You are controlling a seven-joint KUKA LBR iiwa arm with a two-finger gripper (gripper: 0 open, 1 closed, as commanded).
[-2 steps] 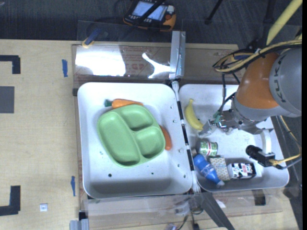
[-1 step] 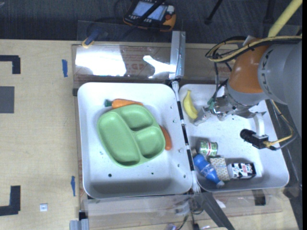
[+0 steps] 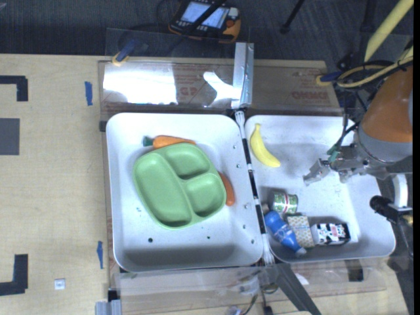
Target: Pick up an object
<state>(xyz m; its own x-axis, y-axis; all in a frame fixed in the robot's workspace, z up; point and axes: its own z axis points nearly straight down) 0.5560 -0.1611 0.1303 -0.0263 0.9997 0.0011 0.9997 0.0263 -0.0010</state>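
Green three-compartment plastic tray (image 3: 178, 186) seen in left white bin (image 3: 125, 241), orange carrot (image 3: 172, 140) half hidden behind. Yellow banana (image 3: 262, 149), green can (image 3: 285, 203), label unreadable, in right bin (image 3: 377, 238). Two-finger gripper (image 3: 317, 172) spread, nothing grasped.

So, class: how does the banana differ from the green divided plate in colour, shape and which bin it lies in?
The banana is yellow; the green divided plate is green. The banana is a small curved piece; the plate is far larger, broad and split into compartments. The banana lies in the right bin, the plate in the left bin. Both rest on their bin's floor, apart from the gripper.
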